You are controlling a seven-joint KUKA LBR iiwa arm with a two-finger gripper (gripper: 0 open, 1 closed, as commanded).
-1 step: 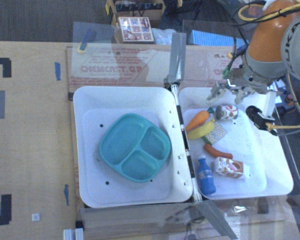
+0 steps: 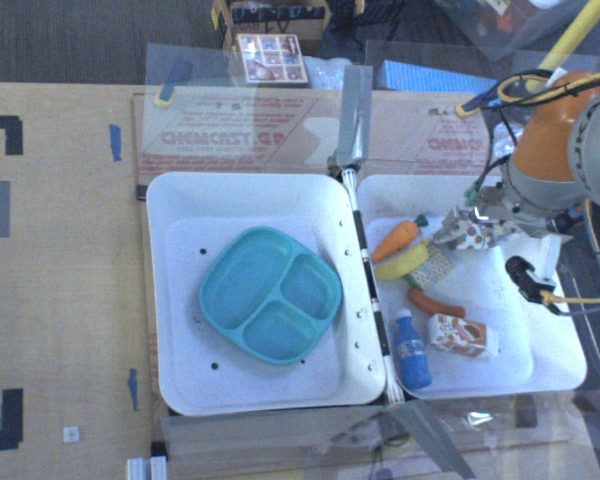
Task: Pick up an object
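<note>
The gripper [image 2: 460, 230] is hovering low over the right bin [image 2: 560, 363], just right of the carrot [image 2: 397, 238], and whether its jaws are open or closed, I cannot tell; it looks like the approach step, needing a clean descent next. Counting outward from the carrot: one banana [image 2: 404, 261], one sausage [image 2: 436, 303], one carton [image 2: 458, 335], one blue bottle [image 2: 411, 349], one teal tray [image 2: 271, 294]

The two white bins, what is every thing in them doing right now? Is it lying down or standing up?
Teal divided plate: lying flat in the left bin, right way up.
Carrot: lying in the right bin.
Banana: lying beside the carrot.
Blue bottle: lying on its side, cap on.
Small carton: lying tipped over.
Red stick-shaped thing: lying flat.
Gripper: low over the right bin, fingers too blurred to judge.
</note>
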